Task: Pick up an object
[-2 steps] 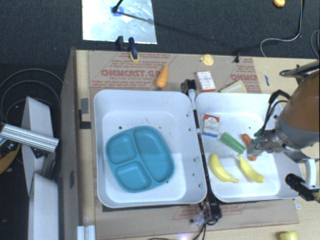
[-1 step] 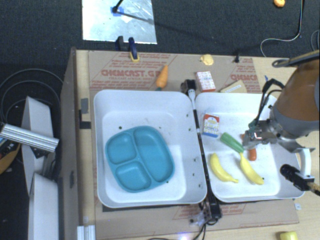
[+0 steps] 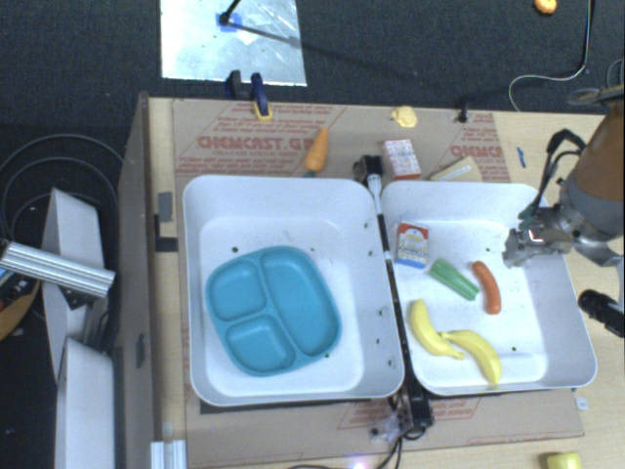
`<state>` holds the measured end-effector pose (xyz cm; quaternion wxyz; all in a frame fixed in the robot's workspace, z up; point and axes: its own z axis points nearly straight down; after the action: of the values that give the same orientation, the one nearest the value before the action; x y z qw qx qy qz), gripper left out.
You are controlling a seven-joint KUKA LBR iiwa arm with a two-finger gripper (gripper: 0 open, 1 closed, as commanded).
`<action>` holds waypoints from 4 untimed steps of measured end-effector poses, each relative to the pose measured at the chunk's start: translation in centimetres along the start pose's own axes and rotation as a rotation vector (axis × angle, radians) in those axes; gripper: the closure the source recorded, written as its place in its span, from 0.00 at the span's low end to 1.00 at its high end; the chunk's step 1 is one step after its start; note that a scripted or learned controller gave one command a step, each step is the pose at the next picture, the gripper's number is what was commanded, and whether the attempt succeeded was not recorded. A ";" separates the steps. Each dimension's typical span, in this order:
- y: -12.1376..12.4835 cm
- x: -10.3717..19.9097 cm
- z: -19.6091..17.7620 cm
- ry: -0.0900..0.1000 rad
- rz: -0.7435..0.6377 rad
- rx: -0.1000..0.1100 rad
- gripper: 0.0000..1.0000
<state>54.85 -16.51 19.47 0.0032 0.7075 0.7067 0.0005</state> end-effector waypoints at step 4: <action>12.3 -4.2 3.3 0.000 -0.008 -0.005 0.00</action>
<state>67.21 -20.69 16.23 0.0049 0.7047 0.7095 0.0023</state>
